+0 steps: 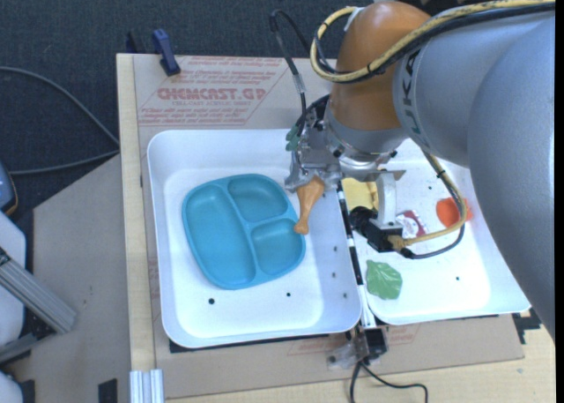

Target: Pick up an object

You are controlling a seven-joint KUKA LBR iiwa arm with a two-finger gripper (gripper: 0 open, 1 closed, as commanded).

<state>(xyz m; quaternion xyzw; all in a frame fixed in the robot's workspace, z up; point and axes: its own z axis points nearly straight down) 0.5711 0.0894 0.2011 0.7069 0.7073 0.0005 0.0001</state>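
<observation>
Robot lab, KUKA arm (458,66), white bins (176,304), loose cables (53,84)

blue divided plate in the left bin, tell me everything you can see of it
The blue divided plate looks like smooth light-blue plastic, with rounded corners and three compartments: one large, two smaller. It lies flat and upright in the left bin, turned at an angle to the bin's walls. An orange carrot-shaped toy, hanging below the claw, overlaps its right rim.

bench (211,101) w/ 2 white bins (176,163) side-by-side
</observation>
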